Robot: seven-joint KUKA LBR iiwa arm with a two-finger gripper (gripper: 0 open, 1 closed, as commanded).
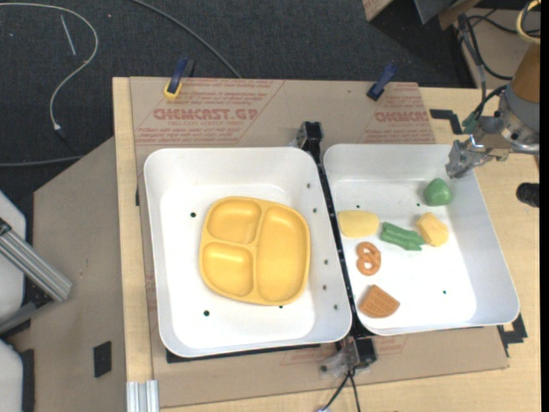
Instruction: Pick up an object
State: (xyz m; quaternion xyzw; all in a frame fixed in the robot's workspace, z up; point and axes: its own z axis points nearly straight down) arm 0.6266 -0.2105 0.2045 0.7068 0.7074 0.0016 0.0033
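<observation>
Six toy foods lie in the right bin (480, 303); the gripper (461, 157) hovers at its far right edge, just above the green round piece (437, 192); grip state cannot be told; judged step: approach; next, descend squarely onto it.

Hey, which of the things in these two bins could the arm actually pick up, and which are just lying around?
For the job:
hand
green round piece
pale yellow piece
green long piece
yellow block
pretzel
orange wedge

Just lying about:
yellow divided plate
blue clamps
white cable
</observation>
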